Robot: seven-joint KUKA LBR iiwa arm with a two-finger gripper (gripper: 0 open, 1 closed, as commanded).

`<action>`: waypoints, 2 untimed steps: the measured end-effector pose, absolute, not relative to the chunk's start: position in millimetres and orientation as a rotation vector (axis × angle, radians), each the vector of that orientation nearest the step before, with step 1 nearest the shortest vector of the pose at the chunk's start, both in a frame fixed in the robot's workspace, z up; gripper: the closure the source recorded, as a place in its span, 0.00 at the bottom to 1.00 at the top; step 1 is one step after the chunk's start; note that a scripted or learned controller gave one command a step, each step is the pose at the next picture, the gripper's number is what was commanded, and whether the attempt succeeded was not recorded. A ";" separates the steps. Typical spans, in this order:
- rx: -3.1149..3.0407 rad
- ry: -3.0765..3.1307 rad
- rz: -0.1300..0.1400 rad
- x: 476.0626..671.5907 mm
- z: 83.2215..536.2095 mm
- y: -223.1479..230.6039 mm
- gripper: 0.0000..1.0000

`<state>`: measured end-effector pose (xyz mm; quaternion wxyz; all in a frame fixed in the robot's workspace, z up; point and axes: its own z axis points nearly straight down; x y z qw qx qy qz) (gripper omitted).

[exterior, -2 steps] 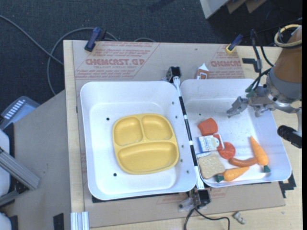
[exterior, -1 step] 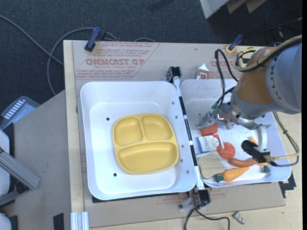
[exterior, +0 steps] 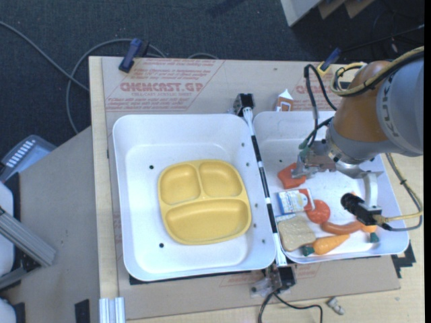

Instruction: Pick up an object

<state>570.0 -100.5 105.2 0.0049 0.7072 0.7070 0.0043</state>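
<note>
A yellow divided plate (exterior: 202,202) lies in the left bin (exterior: 128,180). In the right bin (exterior: 269,123), my gripper (exterior: 304,167) hangs over an orange-red block (exterior: 291,177), seemingly touching it; I cannot tell its spread. Toy carrot (exterior: 330,243) lies nearer the camera.

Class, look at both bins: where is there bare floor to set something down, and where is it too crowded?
Free: left bin floor all around the yellow divided plate; right bin's far corner, behind the gripper. Crowded: its near end, with carrot, bread slice and carton.
</note>
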 end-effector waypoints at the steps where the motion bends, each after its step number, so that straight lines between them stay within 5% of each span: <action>1: 2.219 2.222 0.003 556.0 215.1 -46.8 1.00; 2: 2.221 2.222 0.000 555.3 214.1 -47.3 0.00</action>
